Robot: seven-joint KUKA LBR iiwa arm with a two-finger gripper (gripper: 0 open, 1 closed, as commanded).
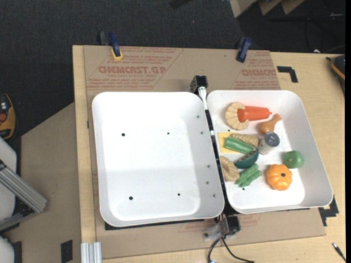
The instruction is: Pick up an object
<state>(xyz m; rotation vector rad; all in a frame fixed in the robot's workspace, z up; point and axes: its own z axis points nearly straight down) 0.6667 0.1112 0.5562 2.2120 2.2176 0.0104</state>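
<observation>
The right bin (307,119) holds several toy foods. An orange carrot (253,113) lies beside a round tan cracker-like piece (236,116) at the back. A brown drumstick (269,125) and a small grey can (271,141) sit right of them. A yellow slab (224,140), green pods (239,145), a dark teal piece (248,159) and green beans (248,176) crowd the bin's left side. A green ball (293,159) and an orange pumpkin (278,177) rest near the front right.
The left bin (148,158) is a bare white tray with small dark holes. Both bins stand on a cardboard sheet (164,64) held by blue clamps (114,44). Cables (222,240) run at the front edge.
</observation>
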